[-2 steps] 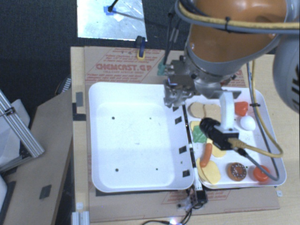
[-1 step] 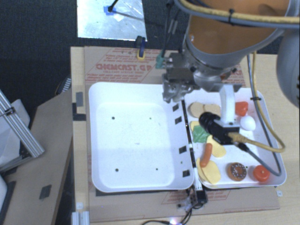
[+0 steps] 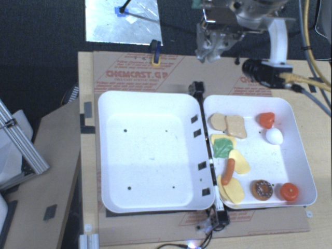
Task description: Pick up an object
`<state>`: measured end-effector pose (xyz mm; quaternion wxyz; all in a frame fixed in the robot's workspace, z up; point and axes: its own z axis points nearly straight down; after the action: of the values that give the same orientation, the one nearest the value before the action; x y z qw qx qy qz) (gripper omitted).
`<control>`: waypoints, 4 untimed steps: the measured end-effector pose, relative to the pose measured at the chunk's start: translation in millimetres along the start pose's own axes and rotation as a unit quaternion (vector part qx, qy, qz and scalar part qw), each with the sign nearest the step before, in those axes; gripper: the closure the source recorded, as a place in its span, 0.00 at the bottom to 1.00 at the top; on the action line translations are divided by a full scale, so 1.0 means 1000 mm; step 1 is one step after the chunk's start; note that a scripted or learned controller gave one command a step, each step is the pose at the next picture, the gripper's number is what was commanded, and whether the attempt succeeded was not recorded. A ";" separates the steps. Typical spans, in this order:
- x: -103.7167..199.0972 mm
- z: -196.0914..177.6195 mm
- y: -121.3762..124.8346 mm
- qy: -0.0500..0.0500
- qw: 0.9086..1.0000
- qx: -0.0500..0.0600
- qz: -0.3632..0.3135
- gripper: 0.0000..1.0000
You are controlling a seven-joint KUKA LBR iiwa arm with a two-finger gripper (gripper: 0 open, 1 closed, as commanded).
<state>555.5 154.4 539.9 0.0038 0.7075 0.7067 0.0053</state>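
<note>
Gripper [image 3: 209, 53] raised above bench, behind bins, near seam between them; finger state cannot be told, tips blurred, nothing seen held. Left bin [image 3: 111, 139] and right bin [image 3: 301, 154] side by side. Right bin contents: two bread slices [image 3: 228, 123] touching at back left, green leaf [image 3: 223, 148] just below, sausage [image 3: 227, 171] lying over yellow slices [image 3: 234, 188], donut [image 3: 262, 190] beside front tomato [image 3: 289, 191], egg [image 3: 274, 136] just below rear tomato [image 3: 266, 119]. All objects resting in bin, well apart from gripper.
</note>
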 end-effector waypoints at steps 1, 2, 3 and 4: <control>0.028 0.004 -0.063 0.000 1.000 0.006 -0.005 1.00; 0.032 0.004 -0.069 0.000 1.000 0.006 -0.003 1.00; 0.035 0.004 -0.069 0.000 1.000 0.005 -0.003 1.00; 0.039 0.004 -0.069 0.000 1.000 0.005 -0.002 1.00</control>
<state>486.6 193.1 535.1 0.0003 0.7057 0.7085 0.0010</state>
